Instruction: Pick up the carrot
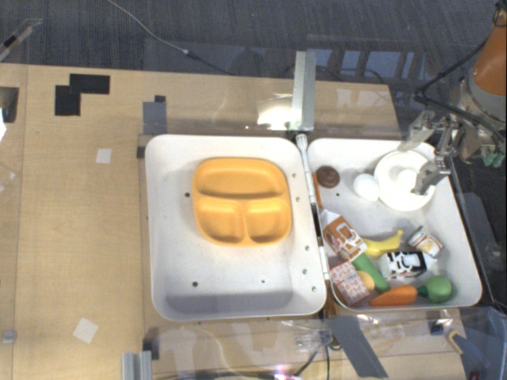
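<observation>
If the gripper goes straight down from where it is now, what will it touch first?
Probably the white bowl: the gripper hangs over its right rim. Depth is hard to judge from one slanted view. The carrot lies far off, at the right bin's near edge.

arm: my grey iiwa, with that fat orange band (489, 66) just above the wrist
gripper (428, 158): two skinny metal fingers, silvery, on a pale boxy block
cables: thin black ones looping behind the wrist

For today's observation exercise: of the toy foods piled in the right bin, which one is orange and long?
The carrot, lying along the bin's near edge between the green pieces; the banana is yellow, and the other pieces are green or packaged.
</observation>
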Robot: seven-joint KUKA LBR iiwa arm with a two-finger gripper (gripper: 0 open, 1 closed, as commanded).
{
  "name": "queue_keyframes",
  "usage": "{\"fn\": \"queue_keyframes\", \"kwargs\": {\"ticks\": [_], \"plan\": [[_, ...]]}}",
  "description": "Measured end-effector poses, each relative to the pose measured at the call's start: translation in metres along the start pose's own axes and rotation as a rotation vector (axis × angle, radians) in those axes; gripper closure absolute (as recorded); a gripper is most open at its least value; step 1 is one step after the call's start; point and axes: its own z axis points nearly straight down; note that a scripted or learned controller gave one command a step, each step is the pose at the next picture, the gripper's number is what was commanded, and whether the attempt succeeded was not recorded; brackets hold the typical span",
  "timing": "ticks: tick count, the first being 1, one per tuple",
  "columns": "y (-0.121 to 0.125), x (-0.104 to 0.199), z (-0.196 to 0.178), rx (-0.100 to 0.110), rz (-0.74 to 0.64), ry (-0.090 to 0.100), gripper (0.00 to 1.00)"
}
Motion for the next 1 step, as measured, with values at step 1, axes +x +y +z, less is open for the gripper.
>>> {"fn": "queue_keyframes", "kwargs": {"ticks": [1], "plan": [[-0.0048, 0.0525, 0.1572, -0.002, 0.207, 0.013, 0.0]]}}
